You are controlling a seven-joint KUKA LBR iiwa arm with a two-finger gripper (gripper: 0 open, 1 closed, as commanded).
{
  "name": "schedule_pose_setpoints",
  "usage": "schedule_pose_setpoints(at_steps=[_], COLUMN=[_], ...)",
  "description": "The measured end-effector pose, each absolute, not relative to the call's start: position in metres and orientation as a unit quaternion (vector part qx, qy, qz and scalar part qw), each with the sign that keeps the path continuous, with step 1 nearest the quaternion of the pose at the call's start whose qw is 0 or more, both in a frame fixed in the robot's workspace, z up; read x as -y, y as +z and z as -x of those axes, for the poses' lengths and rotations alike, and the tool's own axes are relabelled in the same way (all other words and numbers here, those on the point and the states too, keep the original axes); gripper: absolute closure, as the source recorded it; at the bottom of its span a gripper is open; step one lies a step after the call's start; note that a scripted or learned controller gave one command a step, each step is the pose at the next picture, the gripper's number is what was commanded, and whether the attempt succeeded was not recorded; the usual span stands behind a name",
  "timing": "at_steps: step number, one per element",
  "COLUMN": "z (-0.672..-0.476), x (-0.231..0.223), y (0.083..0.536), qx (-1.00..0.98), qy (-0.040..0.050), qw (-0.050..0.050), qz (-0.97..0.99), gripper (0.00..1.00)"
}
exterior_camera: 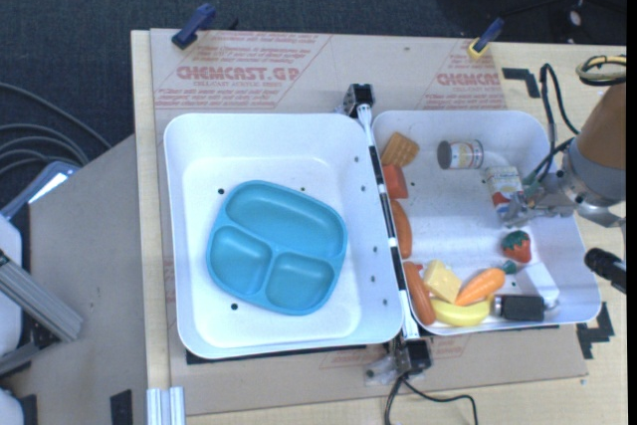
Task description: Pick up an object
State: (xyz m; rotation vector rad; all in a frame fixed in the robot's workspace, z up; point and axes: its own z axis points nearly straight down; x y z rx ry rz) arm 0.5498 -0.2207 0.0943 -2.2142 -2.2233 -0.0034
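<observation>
Grey KUKA arm with orange band [607, 139] enters from 3 o'clock edge of view, wrist angled down toward 9 o'clock. Two-finger metal gripper [516, 204] sits at the arm's tip, low, right of centre. Finger detail too small and cluttered to read.

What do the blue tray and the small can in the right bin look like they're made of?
The tray looks like moulded plastic: one even light blue, matte with a soft sheen, and rounded compartment walls. The can lies on its side; its grey, shiny end suggests metal, with a pale label around the body. It is too small to be sure.
</observation>
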Motion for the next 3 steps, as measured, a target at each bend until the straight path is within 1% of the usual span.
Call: schedule_pose_setpoints(at_steps=[1, 2, 3], z=[-0.550, -0.651, -0.652], x=[0.219, 0.170, 0.171], y=[0.094, 0.079, 0.090], qx=[0.709, 0.709, 0.708], qy=[-0.0020, 0.0105, 0.0099], qw=[0.004, 0.015, 0.012], qz=[0.705, 0.705, 0.706], gripper=[0.00, 0.00, 1.00])
